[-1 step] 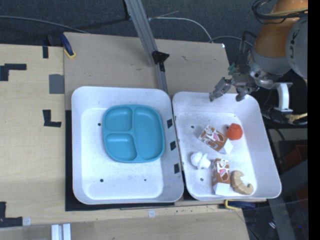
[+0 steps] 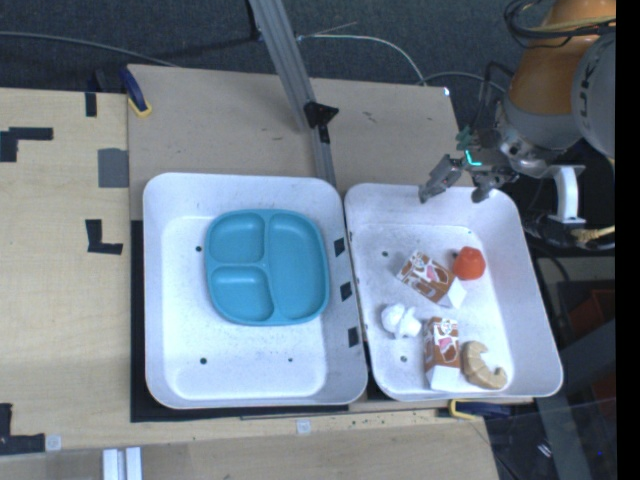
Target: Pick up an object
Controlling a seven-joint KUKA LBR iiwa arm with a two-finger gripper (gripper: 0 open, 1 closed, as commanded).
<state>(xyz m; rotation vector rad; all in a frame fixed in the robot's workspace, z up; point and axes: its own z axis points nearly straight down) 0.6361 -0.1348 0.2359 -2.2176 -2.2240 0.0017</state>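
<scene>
tool [image 2: 461,182] hangs spread apart, holding nothing, over the right bin's [image 2: 530,268] 12 o'clock rim.
the red ball [image 2: 469,263], snack packets [image 2: 426,276] and a croissant [image 2: 483,366] lie toward 6 o'clock; a blue tray [image 2: 267,267] sits in the left bin [image 2: 160,298].

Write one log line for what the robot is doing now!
gripper: open, holding nothing | position: over right bin far edge | blue plate: left bin
</scene>
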